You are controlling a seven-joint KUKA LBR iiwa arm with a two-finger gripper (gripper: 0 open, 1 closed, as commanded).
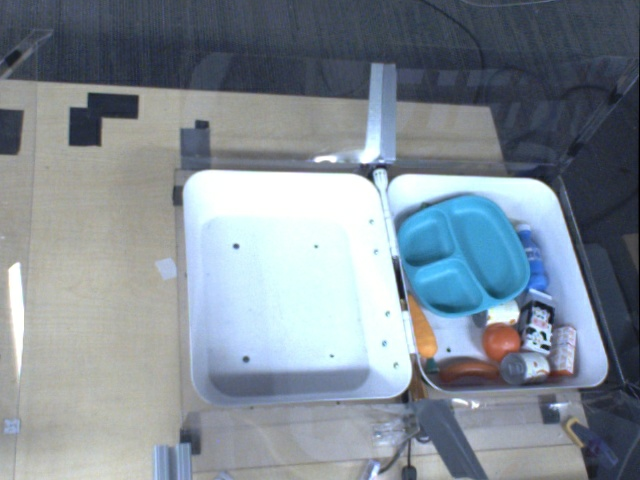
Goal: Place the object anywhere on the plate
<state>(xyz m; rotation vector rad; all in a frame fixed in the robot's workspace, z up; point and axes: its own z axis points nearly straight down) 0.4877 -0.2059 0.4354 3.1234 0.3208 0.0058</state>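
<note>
While the gripper's state cannot be told, the blue plate (463, 253) lies in the right bin (562, 218), small objects (502, 343) crowded just beside its near edge.

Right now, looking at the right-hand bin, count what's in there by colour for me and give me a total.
Blue: 2, the divided plate and a bottle
Orange: 2, a carrot and a round fruit
Red: 1, a flat item
Silver: 1, a can
Black and white: 1, a small carton
Total: 7 that I can tell apart; the pile may hide more.
</note>
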